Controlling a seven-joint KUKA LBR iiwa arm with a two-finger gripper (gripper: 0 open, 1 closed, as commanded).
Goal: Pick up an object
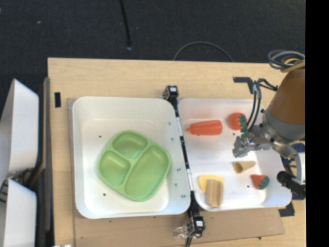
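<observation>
I have the pincer point(242, 148) low in the right bin point(221, 109), just above a small tan wedge point(243, 166); whether it is open, I cannot tell. Toy foods lie apart there, giving room for approach.

The pale wooden worktop point(118, 76) carried two shallow white bins side by side, touching along their inner edges. The left bin point(85, 138) lay just beside the right bin point(216, 109), and both sat toward the worktop's front edge.
</observation>
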